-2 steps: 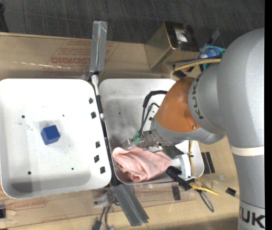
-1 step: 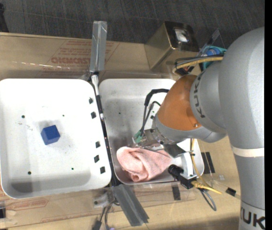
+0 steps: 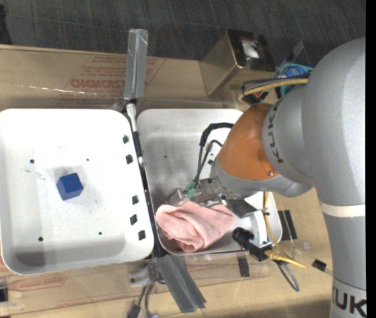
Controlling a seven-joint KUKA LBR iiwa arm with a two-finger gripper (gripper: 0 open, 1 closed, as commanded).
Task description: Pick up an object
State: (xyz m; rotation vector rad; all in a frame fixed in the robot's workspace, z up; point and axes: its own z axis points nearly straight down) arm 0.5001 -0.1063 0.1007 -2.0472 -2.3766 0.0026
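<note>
The arm [image 3: 320,131] reaches over the right bin [image 3: 168,128], its orange-banded wrist low above that bin's near half. This looks like the reach-down step of the pick: the gripper [image 3: 204,192] sits at the far edge of the pink cloth [image 3: 194,225], which lies bunched in the right bin's near corner, against its front wall. I cannot tell whether the gripper is spread or closed, since the wrist hides most of it, and no cloth shows clamped in it. The next move probably calls for a close on a raised fold, then a straight lift clear of the bin wall. A small blue cube [image 3: 70,185] lies in the left bin [image 3: 16,131], well apart from the right bin's cloth and untouched
</note>
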